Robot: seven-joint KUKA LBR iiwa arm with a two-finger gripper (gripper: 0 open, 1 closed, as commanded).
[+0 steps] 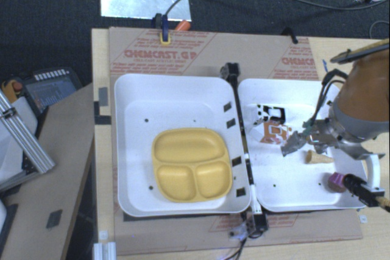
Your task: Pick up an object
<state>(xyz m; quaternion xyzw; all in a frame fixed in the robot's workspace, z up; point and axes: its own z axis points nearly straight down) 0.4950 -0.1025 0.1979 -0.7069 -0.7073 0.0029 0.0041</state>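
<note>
Reaching into the right bin [286, 195] with the tool [297, 144], open or closed hard to tell, low near a tan cone [319, 158] and a small purple toy [336, 180], needing next a drop onto one.

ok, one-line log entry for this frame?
arm: over right bin | gripper: by patterned card | tan cone, purple piece: loose | yellow tray: left bin

Yellow tray [191, 164] in left bin [131, 131] (gripper [295, 143] over right bin [268, 195])
</note>
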